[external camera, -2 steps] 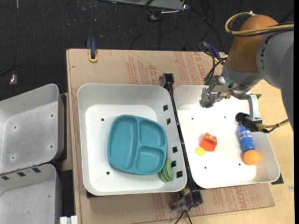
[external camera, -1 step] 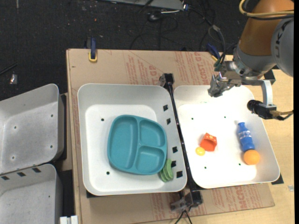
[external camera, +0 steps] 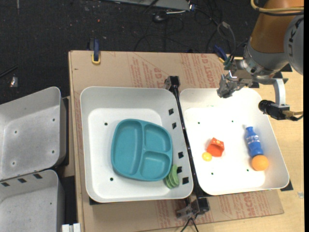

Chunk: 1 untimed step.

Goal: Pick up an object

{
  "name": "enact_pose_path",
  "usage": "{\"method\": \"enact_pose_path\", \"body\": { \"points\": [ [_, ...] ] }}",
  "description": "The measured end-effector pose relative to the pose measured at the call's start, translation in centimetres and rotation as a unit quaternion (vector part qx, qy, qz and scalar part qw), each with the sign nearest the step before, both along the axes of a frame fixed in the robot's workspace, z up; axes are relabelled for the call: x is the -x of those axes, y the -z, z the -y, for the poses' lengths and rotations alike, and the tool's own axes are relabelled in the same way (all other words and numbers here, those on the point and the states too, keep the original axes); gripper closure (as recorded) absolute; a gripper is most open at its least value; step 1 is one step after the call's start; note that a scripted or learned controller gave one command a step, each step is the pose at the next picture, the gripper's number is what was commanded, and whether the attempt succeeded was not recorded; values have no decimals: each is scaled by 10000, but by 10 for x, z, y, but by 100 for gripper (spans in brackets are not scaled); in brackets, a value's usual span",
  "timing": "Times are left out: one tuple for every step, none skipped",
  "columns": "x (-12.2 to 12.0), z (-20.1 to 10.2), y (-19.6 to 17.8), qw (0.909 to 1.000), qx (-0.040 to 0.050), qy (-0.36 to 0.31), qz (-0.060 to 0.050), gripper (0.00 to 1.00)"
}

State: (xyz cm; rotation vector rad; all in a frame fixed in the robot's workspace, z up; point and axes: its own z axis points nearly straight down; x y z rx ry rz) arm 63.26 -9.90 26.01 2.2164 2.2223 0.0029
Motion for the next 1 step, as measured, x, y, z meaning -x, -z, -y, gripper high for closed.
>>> {"method": "enact_pose_path", "body": {
  "points": [
    [-3,-54,12,10000,-11,-24,-20,100]
  ]
}}
